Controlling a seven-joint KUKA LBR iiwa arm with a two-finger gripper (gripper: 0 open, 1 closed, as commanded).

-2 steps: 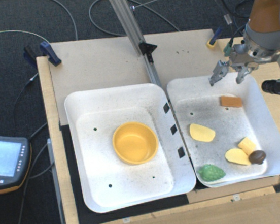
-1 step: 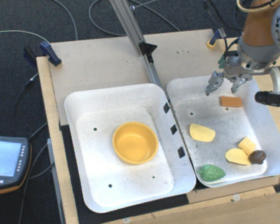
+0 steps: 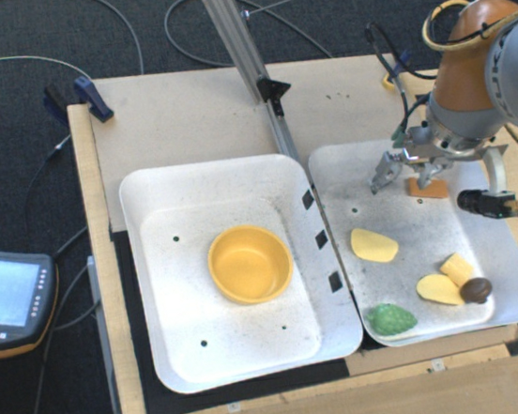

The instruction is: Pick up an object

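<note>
While gripper (image 3: 412, 169) hovers, orange obj (image 3: 427, 189) beneath

Setting: a robotics lab or test cell, not a home or shop.
Floor: dark carpet, with loose cables (image 3: 137, 37) trailing across it.
Bench: a plain wooden bench (image 3: 181, 117) carried two shallow white bins (image 3: 145, 207) side by side.
Machine: a grey industrial arm (image 3: 481, 58) with an orange band reached in from the right.
Control gear: a handheld teach pendant (image 3: 6, 296) with a lit screen lay on the floor at the left.
Fixtures: an aluminium post (image 3: 230, 25) rose from the bench; blue clamps (image 3: 91, 96) gripped its far corner.
</note>
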